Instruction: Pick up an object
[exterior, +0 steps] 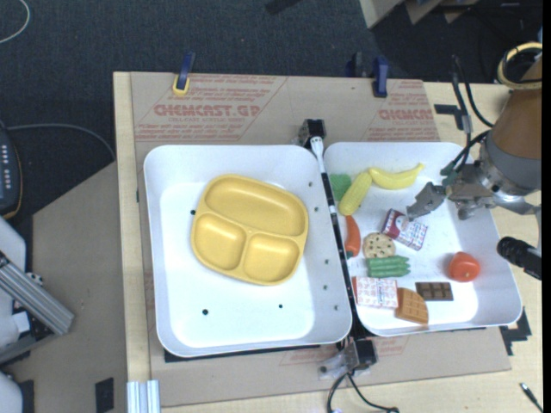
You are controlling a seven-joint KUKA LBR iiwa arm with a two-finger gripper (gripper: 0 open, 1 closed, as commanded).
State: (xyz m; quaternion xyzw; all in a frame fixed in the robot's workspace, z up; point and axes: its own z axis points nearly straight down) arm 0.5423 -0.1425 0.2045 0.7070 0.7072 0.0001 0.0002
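Note:
The right bin (499, 304) holds several toy foods: a yellow banana (396, 176), a corn cob (355, 193), a red-and-white packet (405, 229), a cookie (378, 246), green beans (387, 266), a red tomato (464, 267), a chocolate bar (433, 292) and an orange waffle (411, 307). My gripper (448, 206) hangs over the bin's upper right part, just right of the packet and below the banana's tip. Its two fingers stand apart, open, with nothing between them.
The left bin (172, 299) holds a yellow three-compartment plate (250, 228). An orange carrot (351, 235) and a green piece (341, 185) lie along the right bin's left wall. A white patterned box (376, 293) sits at its front. Clamps (182, 83) grip the board's back edge.

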